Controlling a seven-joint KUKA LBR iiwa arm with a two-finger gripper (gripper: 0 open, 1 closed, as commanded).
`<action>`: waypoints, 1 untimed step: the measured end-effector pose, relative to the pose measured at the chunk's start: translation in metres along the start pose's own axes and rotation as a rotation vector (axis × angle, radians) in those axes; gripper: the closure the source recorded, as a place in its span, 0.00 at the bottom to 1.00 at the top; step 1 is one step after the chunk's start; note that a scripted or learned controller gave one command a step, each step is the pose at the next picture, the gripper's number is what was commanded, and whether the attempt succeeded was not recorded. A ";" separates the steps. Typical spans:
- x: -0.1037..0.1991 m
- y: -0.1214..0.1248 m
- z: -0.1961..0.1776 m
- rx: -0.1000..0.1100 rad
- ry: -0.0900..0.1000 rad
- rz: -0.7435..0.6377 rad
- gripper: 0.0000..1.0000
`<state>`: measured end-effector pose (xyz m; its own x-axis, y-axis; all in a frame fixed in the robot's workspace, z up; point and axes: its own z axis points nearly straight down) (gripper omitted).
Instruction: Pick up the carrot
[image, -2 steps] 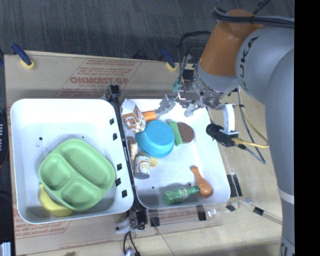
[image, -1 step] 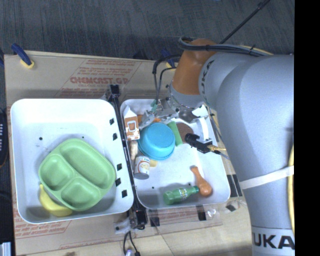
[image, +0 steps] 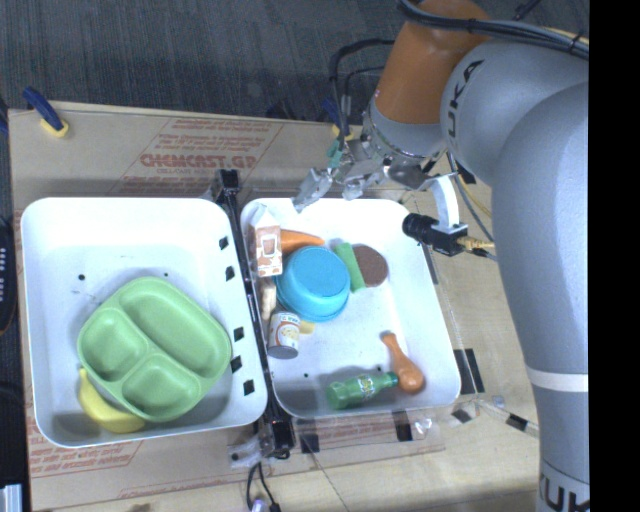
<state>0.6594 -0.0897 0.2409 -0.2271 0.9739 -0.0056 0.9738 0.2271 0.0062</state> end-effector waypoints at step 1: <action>-0.026 -0.014 0.150 0.025 0.006 0.030 0.00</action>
